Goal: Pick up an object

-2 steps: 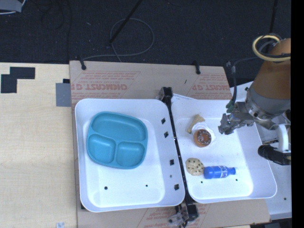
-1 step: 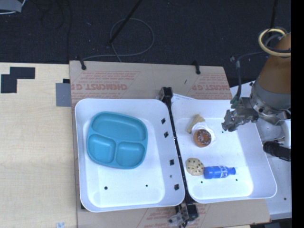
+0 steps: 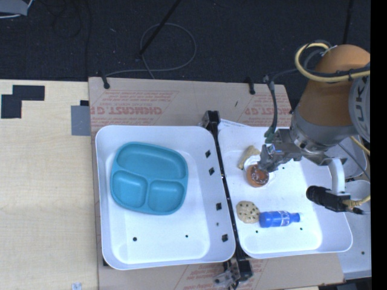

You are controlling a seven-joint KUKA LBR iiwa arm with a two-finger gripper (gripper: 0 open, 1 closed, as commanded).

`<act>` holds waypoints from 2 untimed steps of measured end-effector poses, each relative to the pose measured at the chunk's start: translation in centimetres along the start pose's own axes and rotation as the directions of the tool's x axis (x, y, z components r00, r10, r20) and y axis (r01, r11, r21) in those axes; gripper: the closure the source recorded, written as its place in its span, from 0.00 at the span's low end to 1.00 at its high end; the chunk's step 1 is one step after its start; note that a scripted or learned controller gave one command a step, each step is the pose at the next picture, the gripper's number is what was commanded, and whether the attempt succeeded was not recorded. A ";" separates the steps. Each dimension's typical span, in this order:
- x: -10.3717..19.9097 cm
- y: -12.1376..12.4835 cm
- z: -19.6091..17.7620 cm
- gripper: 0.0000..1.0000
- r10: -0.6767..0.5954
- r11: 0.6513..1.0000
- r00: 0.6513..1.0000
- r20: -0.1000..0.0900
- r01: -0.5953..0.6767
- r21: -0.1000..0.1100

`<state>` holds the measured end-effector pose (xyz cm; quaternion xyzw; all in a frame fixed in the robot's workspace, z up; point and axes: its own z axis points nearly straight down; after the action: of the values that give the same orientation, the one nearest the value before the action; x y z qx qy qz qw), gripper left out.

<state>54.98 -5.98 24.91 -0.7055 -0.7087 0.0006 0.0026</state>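
Arm: the grey arm (image 3: 329, 110) with its orange band is reaching in from the right, over the right bin's (image 3: 314, 237) far half.
Gripper: the gripper (image 3: 264, 164) is hanging over the far left part of the right bin, directly above a round brown object (image 3: 257, 176).
Fingers: whether they are open or closed cannot be told, since the gripper body is covering them.
Round brown object: it is lying in the right bin's far left part, just beside a pale beige piece (image 3: 248, 157) toward the far edge.
Cookie: a speckled cookie (image 3: 247, 211) is sitting near the right bin's near left corner.
Bottle: a blue bottle (image 3: 278, 219) is lying on its side just right of the cookie.
Left bin: the left bin (image 3: 151, 246) is holding a blue divided plate (image 3: 148, 178) toward its far left corner.
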 end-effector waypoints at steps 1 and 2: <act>5.7 -0.3 -0.2 1.00 0.000 1.000 1.000 0.000 0.000 0.000; 11.7 -0.7 1.0 1.00 0.000 1.000 1.000 0.001 0.000 0.001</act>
<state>54.18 5.69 23.91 -0.7054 -0.7088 0.0014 0.0027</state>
